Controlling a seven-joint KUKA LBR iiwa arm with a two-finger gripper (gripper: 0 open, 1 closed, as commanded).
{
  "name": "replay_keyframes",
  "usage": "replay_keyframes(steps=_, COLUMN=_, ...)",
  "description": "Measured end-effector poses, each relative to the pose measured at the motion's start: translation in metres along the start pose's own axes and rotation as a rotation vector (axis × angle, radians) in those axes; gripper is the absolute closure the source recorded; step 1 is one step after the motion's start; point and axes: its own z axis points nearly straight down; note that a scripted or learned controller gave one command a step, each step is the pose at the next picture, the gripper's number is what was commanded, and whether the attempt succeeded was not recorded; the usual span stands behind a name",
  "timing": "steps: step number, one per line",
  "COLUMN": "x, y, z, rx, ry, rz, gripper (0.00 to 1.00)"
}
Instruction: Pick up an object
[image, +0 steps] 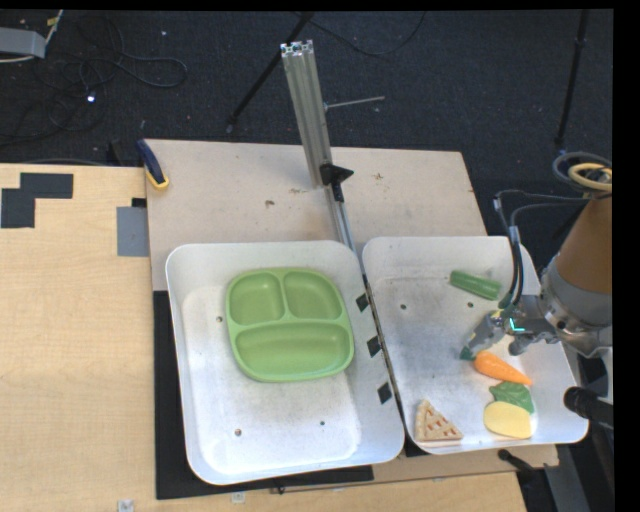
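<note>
Left bin: one glossy green plastic three-compartment plate (290, 325).
Right bin: one orange carrot (502, 367), one green cylinder (474, 285), one waffle wedge (435, 423).
Gripper (497, 335): finger state cannot be told.

Setting: robotics laboratory. Evidence: plywood-topped table (400, 190) bearing two shallow white bins (200, 420) side by side; bare aluminium extrusion post (308, 110) rising behind the bins; dark carpet beyond the post, strewn with loose black cables (120, 45); grey-and-orange industrial arm (585, 265) right of the bins; toy food pieces (508, 410) as test items.
</note>
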Motion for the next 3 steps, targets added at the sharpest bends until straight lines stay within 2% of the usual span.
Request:
replay_keyframes(steps=1, x=0.0, y=0.001, z=-0.001, rx=-0.002, ry=0.0, rz=0.0, gripper=0.0)
replay_keyframes(steps=2, x=-0.001, y=-0.008, z=0.06, rx=0.005, ry=0.002, rz=0.0, gripper=0.0)
replay_keyframes(steps=3, x=-0.001, y=-0.007, z=0.11, rx=-0.002, ry=0.002, rz=0.001, gripper=0.0)
